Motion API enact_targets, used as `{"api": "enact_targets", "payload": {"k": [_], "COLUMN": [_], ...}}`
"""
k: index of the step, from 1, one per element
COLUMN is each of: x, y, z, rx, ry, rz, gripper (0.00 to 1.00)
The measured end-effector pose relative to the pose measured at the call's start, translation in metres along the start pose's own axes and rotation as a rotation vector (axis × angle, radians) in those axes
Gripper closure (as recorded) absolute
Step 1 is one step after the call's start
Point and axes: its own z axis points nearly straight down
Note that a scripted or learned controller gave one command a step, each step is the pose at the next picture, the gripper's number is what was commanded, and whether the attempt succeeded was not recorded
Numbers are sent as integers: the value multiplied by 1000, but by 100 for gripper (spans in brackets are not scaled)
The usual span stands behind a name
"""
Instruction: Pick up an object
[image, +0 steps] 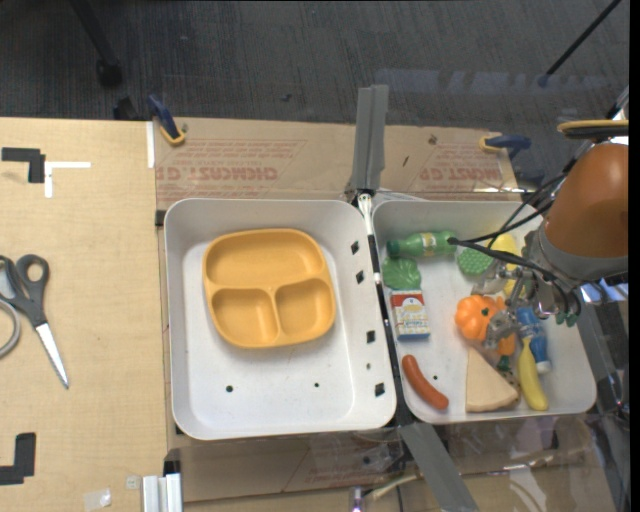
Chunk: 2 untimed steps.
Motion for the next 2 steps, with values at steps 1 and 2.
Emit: {"api": "enact_targets", "payload": {"k": [1, 2], "x": [-45, -26], "y": [50, 75], "z": [-110, -128], "rx": [-1, 0], "ry": [3, 4], "rz": [134, 137], "gripper": [100, 100]}}
